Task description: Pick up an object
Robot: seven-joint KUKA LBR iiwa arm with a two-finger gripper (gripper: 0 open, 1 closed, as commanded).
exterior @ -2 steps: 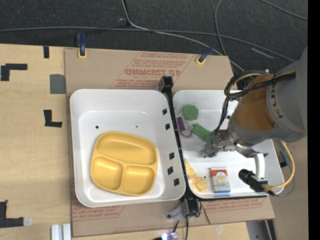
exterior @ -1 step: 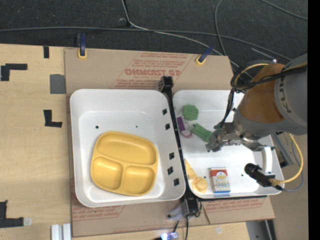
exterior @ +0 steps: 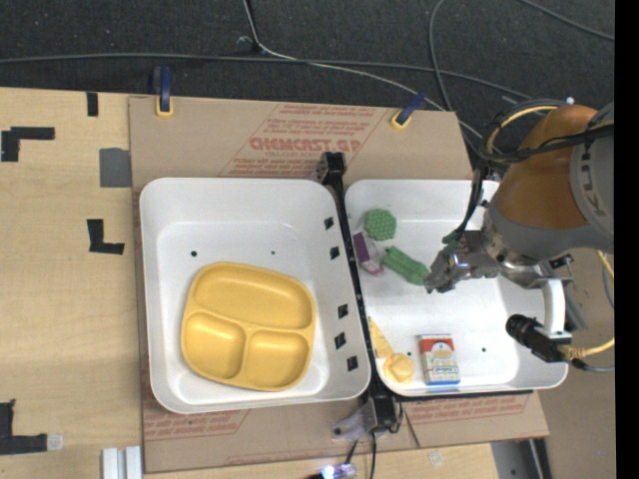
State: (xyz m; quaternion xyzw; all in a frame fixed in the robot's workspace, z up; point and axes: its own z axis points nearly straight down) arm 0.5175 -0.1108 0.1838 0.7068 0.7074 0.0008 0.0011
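Two white bins side by side on the bench (exterior: 60, 267), left bin (exterior: 160, 208) holds a yellow divided tray (exterior: 250, 324) in its lower half. Right bin (exterior: 419, 193) has the loose stuff: a green brush-like item (exterior: 379, 224) up top near the divider, a small purple thing (exterior: 367, 255) just under it, a green elongated piece (exterior: 407, 265) lying at a slant toward mid-bin, a small red and white box (exterior: 438, 359) near the lower edge, and a pale yellow piece (exterior: 398, 367) beside the box at lower left of that bin. Arm comes in from the right of the frame, hand (exterior: 444, 272) sits low in the middle of the right bin, right at the lower-right end of the green elongated piece, looks touching or just beside it. Hand is dark and small here, cannot tell if it is spread or closed, and nothing is clearly seen between its tips. Judged progress: reach looks done, hand is down at a likely target, the green elongated piece. Grip not confirmed, lift not yet done, every item is lying on the bin floor. Left to do: close on the piece and raise it clear. Risk: the contact is at the very tip of the piece, so it could slip out.
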